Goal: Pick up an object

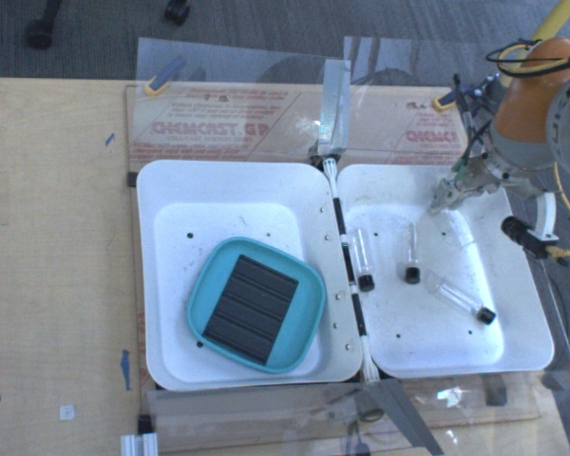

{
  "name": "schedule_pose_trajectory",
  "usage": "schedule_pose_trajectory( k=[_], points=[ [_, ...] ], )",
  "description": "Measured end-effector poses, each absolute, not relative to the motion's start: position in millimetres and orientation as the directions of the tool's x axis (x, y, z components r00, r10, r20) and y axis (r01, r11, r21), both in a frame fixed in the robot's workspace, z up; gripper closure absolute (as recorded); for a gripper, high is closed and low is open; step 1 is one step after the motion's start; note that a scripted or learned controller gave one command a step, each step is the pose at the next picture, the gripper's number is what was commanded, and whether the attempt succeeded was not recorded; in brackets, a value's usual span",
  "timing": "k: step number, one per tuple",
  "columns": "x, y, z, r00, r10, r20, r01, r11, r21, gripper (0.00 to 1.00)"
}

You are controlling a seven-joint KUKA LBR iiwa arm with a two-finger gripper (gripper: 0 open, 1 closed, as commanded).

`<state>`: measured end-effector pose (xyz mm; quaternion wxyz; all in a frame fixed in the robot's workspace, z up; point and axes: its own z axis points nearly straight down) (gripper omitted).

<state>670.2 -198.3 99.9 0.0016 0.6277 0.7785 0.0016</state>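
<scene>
The tool (pixel 449 196) hangs over the back part of the right bin (pixel 522 350), close to its rear wall, at the end of the grey arm (pixel 530 112) with the orange band. Its fingers are small and blurred against the white floor, so I cannot tell how far apart they stand, and nothing can be seen between them.

Three clear tubes with black caps lie on the bin floor in front of the tool. The middle tube (pixel 411 255) is the nearest, just ahead of the tool and slightly toward the left bin, cap pointing forward. The slanted tube (pixel 461 300) lies farther forward, lying at a slant with its cap at the far front end. The third tube (pixel 360 258) rests beside the divider between the bins.

In the left bin (pixel 161 283), well apart from the tool, sits a teal tray (pixel 304 297) carrying a dark ribbed block (pixel 252 309). Both bins stand on the counter (pixel 47 255).
</scene>
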Motion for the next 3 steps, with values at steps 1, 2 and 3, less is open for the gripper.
schedule_pose_trajectory(
  k=[1, 2, 3],
  points=[
    [667.7, -121.9, 210.6, -0.108, 0.994, -0.001, 0.994, 0.108, 0.003, 1.0],
    [668.7, -121.4, 220.9, -0.111, 0.994, -0.004, 0.994, 0.111, 0.006, 1.0],
    [668.7, -121.3, 220.9, -0.111, 0.994, -0.004, 0.994, 0.111, 0.006, 0.0]
  ],
)
